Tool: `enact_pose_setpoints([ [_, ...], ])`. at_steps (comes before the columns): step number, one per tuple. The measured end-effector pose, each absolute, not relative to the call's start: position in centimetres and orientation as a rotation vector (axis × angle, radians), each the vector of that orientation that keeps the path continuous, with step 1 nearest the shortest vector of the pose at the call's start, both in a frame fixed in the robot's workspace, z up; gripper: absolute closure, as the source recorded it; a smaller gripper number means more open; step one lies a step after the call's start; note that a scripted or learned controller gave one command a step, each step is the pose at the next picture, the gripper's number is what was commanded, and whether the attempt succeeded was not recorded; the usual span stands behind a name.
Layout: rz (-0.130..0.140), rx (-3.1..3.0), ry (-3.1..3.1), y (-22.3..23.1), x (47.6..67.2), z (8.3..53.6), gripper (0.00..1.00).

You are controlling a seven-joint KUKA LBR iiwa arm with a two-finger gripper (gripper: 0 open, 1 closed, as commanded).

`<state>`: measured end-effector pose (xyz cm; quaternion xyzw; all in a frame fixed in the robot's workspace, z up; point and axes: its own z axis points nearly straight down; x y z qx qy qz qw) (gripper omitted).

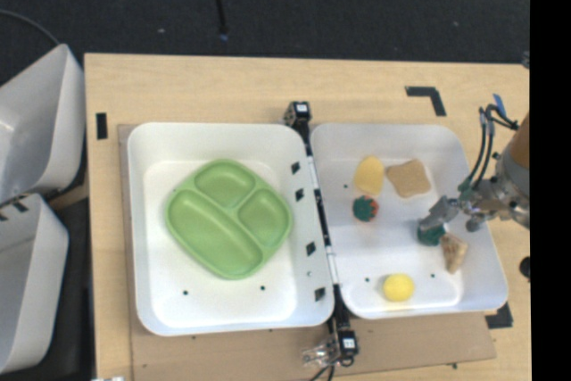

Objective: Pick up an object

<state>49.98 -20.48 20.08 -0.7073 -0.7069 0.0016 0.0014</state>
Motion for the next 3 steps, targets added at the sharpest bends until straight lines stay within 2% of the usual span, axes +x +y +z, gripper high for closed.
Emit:
enact_pose_setpoints([
  [1, 0.005, -2.22, -2.217, -20.1, 50.4, 13.9, 0.0],
  [2, -0.002, -2.23, -2.218, -20.3, 50.6, 15.4, 1.0],
  [3, -0.003, -2.231, -2.221, -20.7, 50.3, 19.8, 1.0],
])
